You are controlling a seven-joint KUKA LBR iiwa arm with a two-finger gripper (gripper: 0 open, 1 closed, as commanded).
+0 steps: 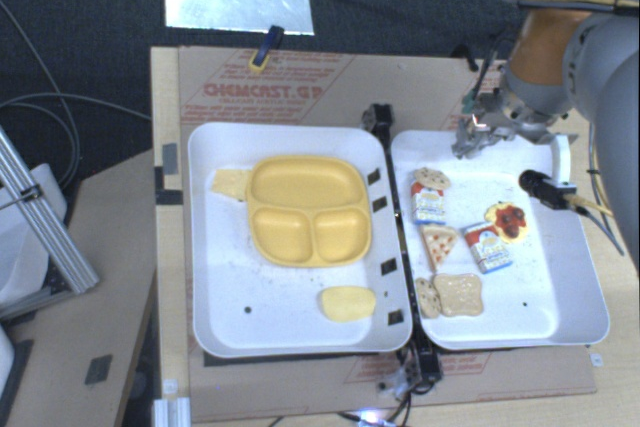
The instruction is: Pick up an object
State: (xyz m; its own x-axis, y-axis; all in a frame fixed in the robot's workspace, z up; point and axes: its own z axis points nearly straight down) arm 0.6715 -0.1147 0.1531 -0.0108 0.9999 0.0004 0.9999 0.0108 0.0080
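Hand (470, 143) up by right bin's (575, 260) far rim, grip state unclear, so drop straight onto the milk carton (430, 205).

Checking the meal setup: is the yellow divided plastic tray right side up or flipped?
Right side up: the yellow divided plastic tray shows three open compartments facing the camera.

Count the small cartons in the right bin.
2. One carton lies near the bin's left wall, below the cookie. The other carton lies mid-bin, beside the pizza slice.
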